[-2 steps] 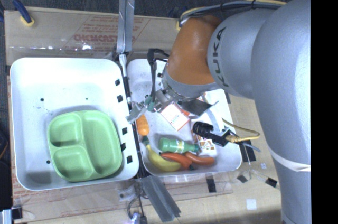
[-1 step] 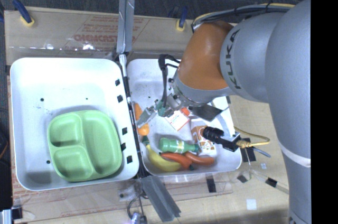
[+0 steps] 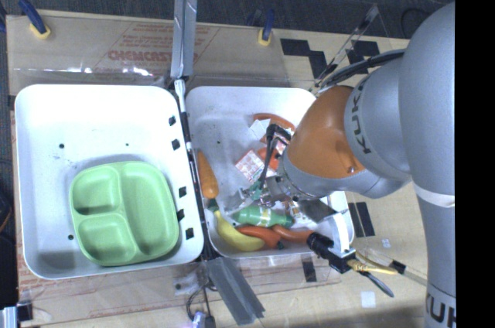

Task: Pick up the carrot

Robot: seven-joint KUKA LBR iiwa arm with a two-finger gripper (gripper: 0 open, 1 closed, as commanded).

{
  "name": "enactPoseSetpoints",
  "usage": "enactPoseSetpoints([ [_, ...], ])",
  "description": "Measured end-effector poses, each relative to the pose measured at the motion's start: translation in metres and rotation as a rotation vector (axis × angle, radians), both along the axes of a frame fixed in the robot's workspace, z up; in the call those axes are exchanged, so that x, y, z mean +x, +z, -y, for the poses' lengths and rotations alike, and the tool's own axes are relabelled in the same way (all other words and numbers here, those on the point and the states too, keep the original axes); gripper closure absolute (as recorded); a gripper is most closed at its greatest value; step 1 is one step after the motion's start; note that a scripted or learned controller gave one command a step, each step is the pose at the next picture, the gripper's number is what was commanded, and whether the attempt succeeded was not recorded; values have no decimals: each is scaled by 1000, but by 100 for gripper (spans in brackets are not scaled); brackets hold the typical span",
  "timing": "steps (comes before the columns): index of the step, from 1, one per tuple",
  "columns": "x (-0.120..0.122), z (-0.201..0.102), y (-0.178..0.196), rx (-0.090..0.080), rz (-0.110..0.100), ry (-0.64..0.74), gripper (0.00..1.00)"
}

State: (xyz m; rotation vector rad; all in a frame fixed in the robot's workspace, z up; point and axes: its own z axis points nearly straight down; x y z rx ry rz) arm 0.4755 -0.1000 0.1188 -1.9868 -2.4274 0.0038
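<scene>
Gripper [image 3: 267, 191]: set low in the right bin [image 3: 224, 106], under the orange wrist band [image 3: 325, 141] of the grey arm [image 3: 418, 110], amid clutter at the bin's middle. Whether it was open or closed could not be told; nothing was seen gripped.

Carrot [image 3: 207, 175]: an orange, tapered piece lying on the right bin's floor, close along its left wall. It lay to the view's left of the gripper, near but apart from it, with bare floor between. Its long axis ran roughly along the wall, up and down the view, tilted a little. Judgement: the coming move would turn on a shift toward the left wall, with the closing direction set across that axis; the wall's nearness could crowd the grasp.

Right bin, other contents: a banana [image 3: 236, 237] at the near edge; a green item [image 3: 263, 216] just above it; a second long orange-red piece [image 3: 271, 234] beside the banana, a possible confusion with the carrot; a small red-and-white packet [image 3: 249, 162]; a curved orange item [image 3: 271, 118] toward the far wall, partly behind the arm.

Left bin [image 3: 46, 117]: held a green divided plate [image 3: 124, 212] of three compartments, nothing in them.

Table [image 3: 232, 40]: carried both bins side by side, with blue clamps [image 3: 32, 17] at its far edge.
</scene>
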Motion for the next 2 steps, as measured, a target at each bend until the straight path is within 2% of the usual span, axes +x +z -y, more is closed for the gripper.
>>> enactPoseSetpoints([
  [1,40,-3,-28,0,1,-1,0],
  [2,40,-3,-18,1,-1,3,100],
])
